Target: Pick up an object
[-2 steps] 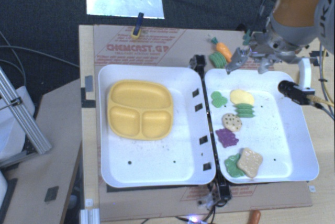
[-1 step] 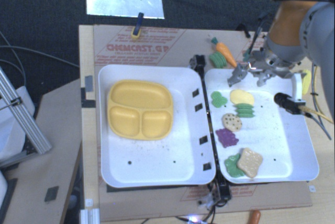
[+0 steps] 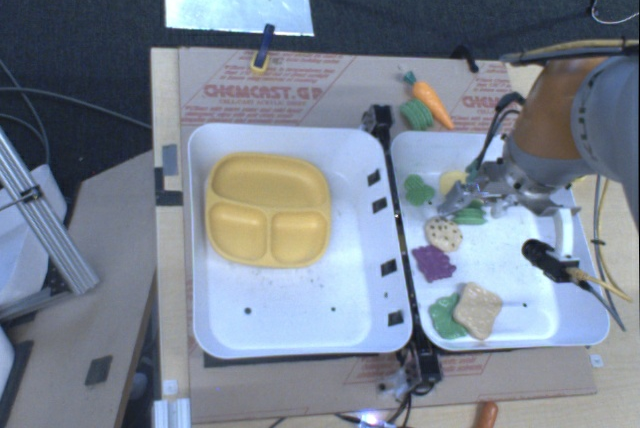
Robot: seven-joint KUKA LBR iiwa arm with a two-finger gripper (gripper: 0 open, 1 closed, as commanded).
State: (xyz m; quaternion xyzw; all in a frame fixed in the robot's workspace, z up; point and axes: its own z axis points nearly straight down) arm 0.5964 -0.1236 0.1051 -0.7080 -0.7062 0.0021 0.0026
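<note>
Camera view: gripper (image 3: 462, 199) hangs low in the right bin (image 3: 560, 321), near its far-left corner, over what looks like a green toy (image 3: 470, 213); I cannot tell its state.

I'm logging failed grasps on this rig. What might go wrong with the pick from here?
The gripper sits low among crowded toys in the right white bin: a small yellow piece, a green leafy piece and a speckled cookie. It may nudge neighbours aside, or close on two at once.
</note>
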